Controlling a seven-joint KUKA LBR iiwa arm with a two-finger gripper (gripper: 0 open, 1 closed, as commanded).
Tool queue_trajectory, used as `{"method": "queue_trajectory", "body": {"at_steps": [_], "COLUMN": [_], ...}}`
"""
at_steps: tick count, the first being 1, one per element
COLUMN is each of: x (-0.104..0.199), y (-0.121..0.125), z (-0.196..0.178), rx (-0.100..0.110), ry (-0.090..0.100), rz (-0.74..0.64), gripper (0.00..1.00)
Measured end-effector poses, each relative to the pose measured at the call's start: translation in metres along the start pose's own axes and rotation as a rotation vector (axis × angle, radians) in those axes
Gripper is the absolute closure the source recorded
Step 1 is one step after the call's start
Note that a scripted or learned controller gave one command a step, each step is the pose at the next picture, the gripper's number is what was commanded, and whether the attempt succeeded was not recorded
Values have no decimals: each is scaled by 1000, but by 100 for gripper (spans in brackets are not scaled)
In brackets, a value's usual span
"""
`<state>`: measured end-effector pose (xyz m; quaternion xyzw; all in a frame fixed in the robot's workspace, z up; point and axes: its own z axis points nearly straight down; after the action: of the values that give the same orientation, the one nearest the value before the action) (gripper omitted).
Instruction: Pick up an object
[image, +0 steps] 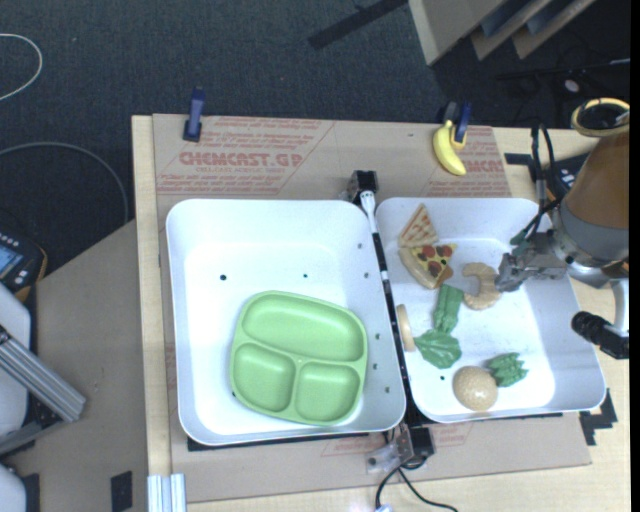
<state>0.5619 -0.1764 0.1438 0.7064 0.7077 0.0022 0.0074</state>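
Note:
The right bin holds a pizza slice, a tan mushroom-like piece, a green leafy toy, a beige ball and a small green piece. My gripper hangs low over the right bin's upper right part, its tip just right of the tan piece. Nothing is visibly between its fingers. The arm's grey body and orange band cover the bin's far right corner.
The left bin holds a green divided plate. A yellow banana lies on the bench behind the right bin. Blue clamps sit at the back edge. A tan stick lies by the divider between the bins.

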Motion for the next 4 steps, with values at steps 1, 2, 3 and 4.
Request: {"method": "queue_trajectory", "body": {"at_steps": [1,2,3,4], "x": [75,70,145,141], "y": [-41,-39,-37,-40], "z": [-1,-11,-44,-97], "rx": [19,14,9,6], "ry": [12,7,10,6], "rz": [-3,0,-7,1], "gripper": [100,100,100,100]}}
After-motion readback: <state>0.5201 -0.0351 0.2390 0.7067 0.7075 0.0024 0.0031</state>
